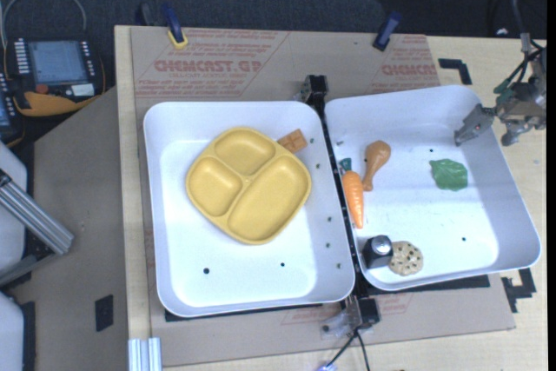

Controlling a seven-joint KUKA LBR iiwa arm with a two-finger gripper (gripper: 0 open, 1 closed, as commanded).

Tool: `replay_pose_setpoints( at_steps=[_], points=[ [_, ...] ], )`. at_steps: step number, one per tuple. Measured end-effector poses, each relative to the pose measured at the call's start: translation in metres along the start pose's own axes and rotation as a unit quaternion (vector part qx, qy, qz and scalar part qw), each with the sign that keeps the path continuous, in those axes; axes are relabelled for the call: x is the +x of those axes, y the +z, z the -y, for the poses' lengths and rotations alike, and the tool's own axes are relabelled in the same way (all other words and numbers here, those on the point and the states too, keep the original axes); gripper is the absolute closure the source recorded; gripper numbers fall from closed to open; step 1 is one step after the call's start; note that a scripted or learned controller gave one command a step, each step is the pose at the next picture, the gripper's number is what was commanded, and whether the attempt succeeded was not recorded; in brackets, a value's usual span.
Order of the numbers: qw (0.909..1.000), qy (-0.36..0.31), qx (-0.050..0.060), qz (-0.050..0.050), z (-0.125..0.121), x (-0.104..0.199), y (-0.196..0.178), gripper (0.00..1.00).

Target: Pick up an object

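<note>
Two white bins sit side by side on the table (130,187). The left bin (174,256) holds a yellow divided plate (249,184); the right bin (486,221) holds a carrot (353,197), a drumstick (375,159), a cookie (406,258) and a green leaf (450,175). At the frame's right edge the hand (486,122) hovers over the right bin's upper right rim, grasping nothing; I cannot tell its state. The leaf lies nearest, and being flat, it could slip a pinch.

You see a yellow divided plate (249,184), an orange carrot (353,198), a tan drumstick (375,159), a green leaf (450,174), a speckled beige cookie (406,258), and white bins (174,248).
</note>
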State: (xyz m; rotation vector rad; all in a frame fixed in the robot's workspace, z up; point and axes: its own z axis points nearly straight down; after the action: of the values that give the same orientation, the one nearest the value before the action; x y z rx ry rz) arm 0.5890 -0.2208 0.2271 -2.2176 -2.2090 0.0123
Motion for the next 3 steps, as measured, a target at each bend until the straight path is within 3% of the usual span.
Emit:
replay_pose_setpoints(
  at_steps=[1, 3],
  points=[
    [1.0000, -0.002, -0.007, 0.002, -0.003, 0.001, -0.009, 0.00],
    [1.0000, -0.002, -0.004, 0.000, 0.003, 0.009, 0.085, 0.00]
  ],
)
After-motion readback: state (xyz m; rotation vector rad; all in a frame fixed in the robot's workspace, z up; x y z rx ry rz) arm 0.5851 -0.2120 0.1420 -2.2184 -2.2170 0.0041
